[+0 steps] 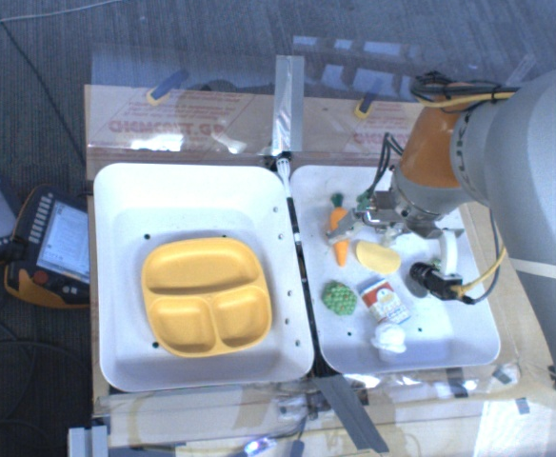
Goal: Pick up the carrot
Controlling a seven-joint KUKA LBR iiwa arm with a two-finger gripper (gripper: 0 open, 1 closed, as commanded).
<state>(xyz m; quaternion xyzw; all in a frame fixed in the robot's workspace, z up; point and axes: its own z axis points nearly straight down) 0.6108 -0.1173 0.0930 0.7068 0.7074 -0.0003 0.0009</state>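
The carrot [338,221] is orange with a small green top and lies in the right bin [468,336], near its left wall and toward the back. A grey part of the gripper crosses it, so a second orange stretch shows just below at the tip. My gripper [357,223] is low in the bin, right at the carrot's right side and touching or nearly touching it. The grey arm with its orange band [430,155] comes in from the upper right and hides the bin's back right corner.
Close to the carrot lie a yellow rounded piece [377,255], a green bumpy ball [339,298], a red and white carton [385,300] and a white crumpled item [389,339]. The left bin [116,208] holds a yellow divided tray [205,293].
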